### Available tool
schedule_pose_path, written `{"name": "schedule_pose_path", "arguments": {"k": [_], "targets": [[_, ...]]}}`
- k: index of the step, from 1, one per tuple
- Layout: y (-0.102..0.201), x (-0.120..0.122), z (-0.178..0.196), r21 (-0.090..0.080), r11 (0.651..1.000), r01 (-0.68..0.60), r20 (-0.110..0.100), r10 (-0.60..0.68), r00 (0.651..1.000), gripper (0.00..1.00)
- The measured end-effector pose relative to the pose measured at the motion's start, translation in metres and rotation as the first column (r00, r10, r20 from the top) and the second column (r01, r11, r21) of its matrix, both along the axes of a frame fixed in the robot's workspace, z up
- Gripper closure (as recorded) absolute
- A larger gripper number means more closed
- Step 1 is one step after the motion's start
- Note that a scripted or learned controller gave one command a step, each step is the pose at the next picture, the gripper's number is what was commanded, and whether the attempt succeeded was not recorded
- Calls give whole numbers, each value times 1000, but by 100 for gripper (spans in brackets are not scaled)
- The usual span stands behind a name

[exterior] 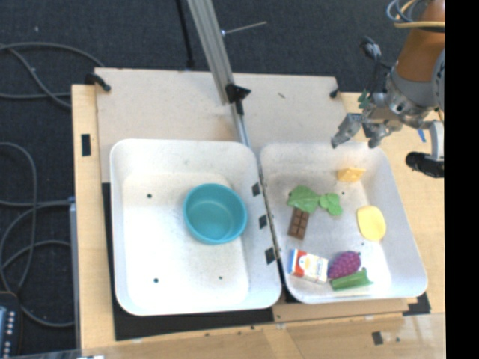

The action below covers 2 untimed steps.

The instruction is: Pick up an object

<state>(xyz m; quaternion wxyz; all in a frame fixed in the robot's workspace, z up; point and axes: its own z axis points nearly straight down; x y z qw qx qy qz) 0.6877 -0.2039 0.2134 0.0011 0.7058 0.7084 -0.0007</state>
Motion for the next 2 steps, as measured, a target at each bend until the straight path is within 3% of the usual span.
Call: {"name": "schedule_pose_path", "arguments": {"k": [1,2], "targets": [[-1,0,0,-2,1000,-1,-1,1,1000,0],[-4,1,-42,-1,1000,0,-4,0,1000,0]]}}
